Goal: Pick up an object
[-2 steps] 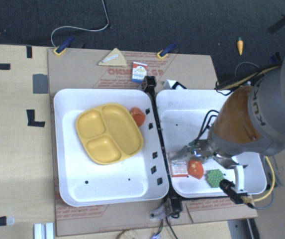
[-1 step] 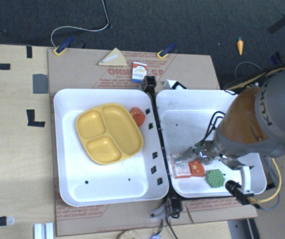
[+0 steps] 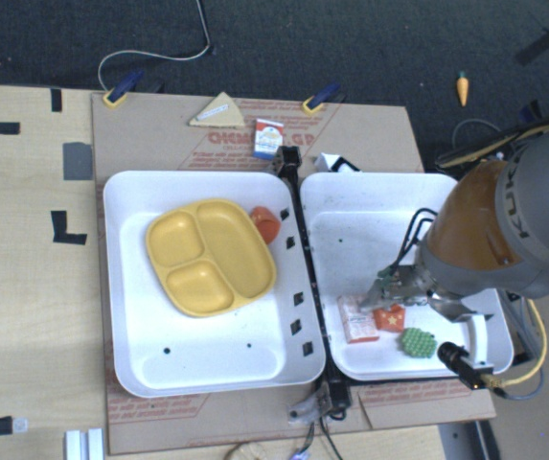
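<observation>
In the lower right of the frame, the gripper [image 3: 386,293] is reaching down in the right bin [image 3: 370,199], its tip sitting at the red packet [image 3: 390,317] beside a white packet [image 3: 356,319]; its opening cannot be told. A green object [image 3: 416,342] is lying just right.

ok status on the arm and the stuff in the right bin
Gripper low in right white bin, above small red packet. White flat packet and green knobbly object beside it. Nothing seen held.

bench [image 3: 25,286] is light wood with a cardboard sheet [image 3: 370,127] on top, two white bins [image 3: 121,286] sitting on that
</observation>
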`<action>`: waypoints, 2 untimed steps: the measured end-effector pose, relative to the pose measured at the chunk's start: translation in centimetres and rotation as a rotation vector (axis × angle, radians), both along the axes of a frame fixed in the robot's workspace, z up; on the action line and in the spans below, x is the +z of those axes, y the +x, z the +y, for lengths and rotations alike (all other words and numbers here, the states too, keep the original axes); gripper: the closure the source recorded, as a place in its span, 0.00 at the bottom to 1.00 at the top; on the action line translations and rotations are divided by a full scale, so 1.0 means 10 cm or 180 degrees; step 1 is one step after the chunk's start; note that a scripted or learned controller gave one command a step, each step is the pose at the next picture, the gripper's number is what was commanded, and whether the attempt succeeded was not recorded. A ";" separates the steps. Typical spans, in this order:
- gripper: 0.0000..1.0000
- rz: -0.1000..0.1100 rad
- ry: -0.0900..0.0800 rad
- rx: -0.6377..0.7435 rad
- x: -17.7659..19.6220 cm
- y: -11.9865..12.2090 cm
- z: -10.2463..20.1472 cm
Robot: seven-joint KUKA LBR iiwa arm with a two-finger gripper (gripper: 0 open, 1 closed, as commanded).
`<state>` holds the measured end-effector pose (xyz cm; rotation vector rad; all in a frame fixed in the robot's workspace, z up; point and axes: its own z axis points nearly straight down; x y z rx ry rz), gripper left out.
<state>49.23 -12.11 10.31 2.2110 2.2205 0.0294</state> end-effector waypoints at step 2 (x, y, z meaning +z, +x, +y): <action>0.00 0.0064 -0.0022 -0.0010 0.81 -0.09 0.36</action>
